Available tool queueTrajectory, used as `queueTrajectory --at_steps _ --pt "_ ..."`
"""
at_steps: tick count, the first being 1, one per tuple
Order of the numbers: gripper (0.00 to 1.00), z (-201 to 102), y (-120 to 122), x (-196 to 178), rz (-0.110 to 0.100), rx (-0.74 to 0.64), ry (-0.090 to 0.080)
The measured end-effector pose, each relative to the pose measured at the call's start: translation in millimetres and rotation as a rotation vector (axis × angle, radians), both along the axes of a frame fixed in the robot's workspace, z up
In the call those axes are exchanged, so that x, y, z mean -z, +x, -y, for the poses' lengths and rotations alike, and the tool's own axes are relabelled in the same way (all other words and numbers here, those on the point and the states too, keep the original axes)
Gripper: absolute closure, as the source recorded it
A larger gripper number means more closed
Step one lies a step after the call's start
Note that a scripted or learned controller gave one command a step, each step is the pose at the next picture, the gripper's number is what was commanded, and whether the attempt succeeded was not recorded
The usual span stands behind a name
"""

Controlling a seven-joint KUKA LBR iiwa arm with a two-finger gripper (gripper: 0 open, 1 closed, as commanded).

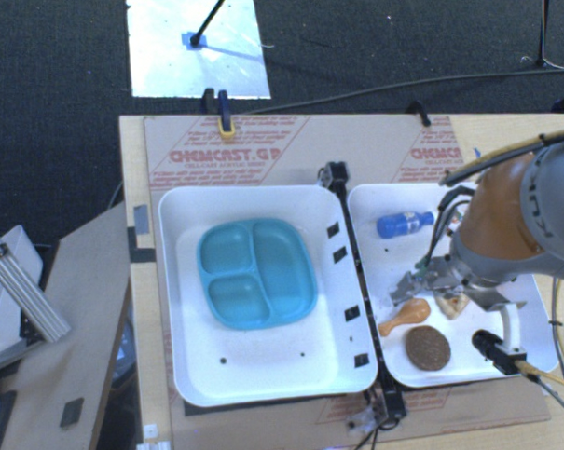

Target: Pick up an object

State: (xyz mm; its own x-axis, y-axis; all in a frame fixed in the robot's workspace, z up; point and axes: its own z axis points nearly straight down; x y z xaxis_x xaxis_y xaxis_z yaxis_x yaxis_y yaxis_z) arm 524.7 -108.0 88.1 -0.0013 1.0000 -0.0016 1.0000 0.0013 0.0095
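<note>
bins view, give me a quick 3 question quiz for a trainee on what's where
1. True or false: the divided teal plate lies in the left bin.
2. Which thing lies nearest the far wall of the right bin?
A. the brown disc
B. the blue bottle
C. the orange drumstick toy
3. Fill in: the pincer hangs just above the ____ toy.

Key: 1 true. 2 B. 3 orange drumstick; whether the pincer is open or shut cannot be told from this view.
</note>
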Motion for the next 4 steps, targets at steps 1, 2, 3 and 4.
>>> queueTrajectory --at_steps 1,2,3,4 --pt "1.0 2 2 -12 0.007 0.002 -0.004" --pt "1.0 0 -2 -57 -0.004 -0.002 0.001" --pt "1.0 -3 6 -104 -0.003 -0.004 0.0" --pt "1.0 2 8 -167 0.0 -0.004 0.0"
